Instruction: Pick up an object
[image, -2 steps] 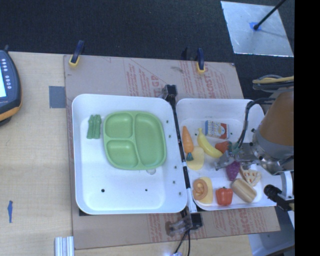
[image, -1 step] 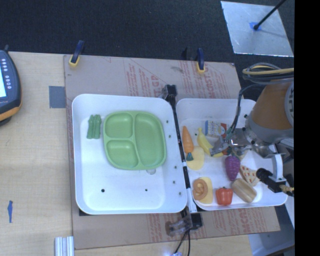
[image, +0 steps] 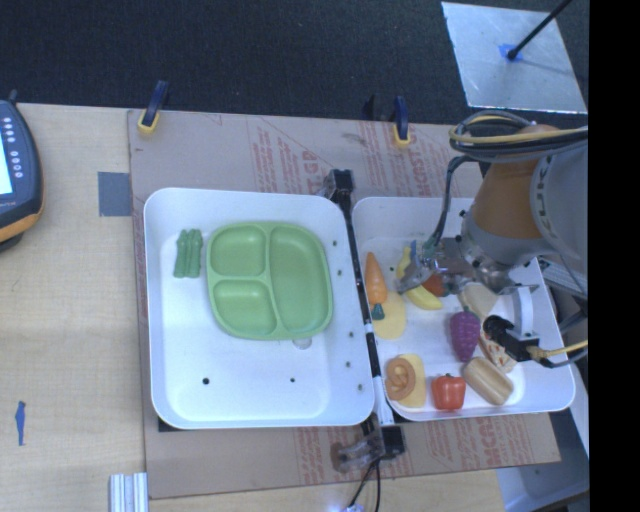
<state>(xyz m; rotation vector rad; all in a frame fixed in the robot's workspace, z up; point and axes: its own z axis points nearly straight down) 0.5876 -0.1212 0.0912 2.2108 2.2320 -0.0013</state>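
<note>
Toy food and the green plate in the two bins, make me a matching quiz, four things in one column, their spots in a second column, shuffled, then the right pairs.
Things
1. green plate
2. carrot
3. red pepper
4. grapes

Places
A. right bin, by its near edge
B. middle of the left bin
C. right bin, against the divider between the bins
D. middle of the right bin, right of the carrot

Pairs: 1-B, 2-C, 3-A, 4-D
</note>
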